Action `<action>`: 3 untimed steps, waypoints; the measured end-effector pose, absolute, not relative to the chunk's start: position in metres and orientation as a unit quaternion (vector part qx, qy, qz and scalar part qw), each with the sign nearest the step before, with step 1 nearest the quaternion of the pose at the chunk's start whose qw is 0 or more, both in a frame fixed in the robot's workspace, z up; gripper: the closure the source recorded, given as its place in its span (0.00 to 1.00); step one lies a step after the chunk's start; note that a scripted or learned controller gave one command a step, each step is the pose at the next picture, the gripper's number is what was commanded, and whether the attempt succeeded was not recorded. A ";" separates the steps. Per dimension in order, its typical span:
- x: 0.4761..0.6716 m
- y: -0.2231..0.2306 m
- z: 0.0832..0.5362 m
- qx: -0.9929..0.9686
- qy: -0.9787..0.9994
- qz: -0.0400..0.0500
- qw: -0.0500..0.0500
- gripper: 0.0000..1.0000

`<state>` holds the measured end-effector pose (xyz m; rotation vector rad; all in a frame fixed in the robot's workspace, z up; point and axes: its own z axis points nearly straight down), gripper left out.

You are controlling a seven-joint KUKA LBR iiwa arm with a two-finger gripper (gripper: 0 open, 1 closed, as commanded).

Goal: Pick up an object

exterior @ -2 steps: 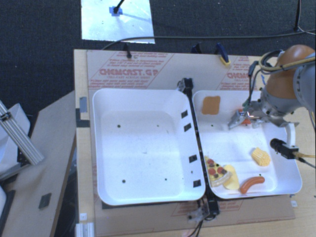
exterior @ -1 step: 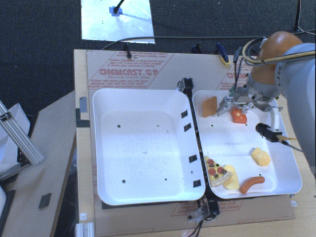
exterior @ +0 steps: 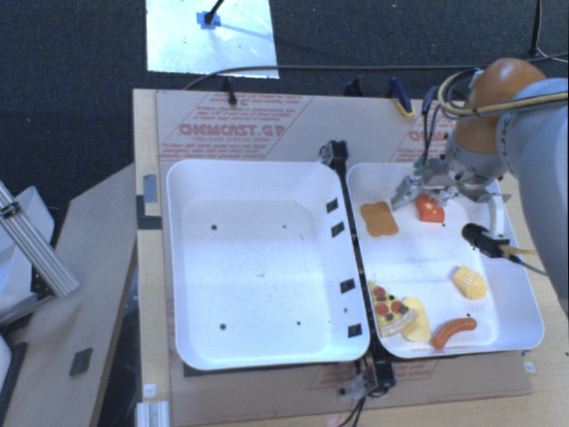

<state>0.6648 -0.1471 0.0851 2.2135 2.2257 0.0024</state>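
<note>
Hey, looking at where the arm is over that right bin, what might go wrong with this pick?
1. The gripper sits just above the red toy near the right bin's back wall, so the wall may block a clean descent.
2. The toast slice lies close beside it and might get nudged.
3. The red toy is small; the grasp may slip off it.

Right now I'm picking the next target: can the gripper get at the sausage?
Probably yes. The sausage lies alone near the front wall of the right bin, with open floor between it and the gripper at the back; only the corn sits nearby.
</note>
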 end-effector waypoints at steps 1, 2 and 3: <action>0.666 -0.147 0.097 0.704 0.710 0.002 0.003 1.00; 0.627 -0.116 0.141 0.705 0.709 0.001 0.001 1.00; 0.596 -0.060 0.254 0.703 0.711 0.005 0.004 1.00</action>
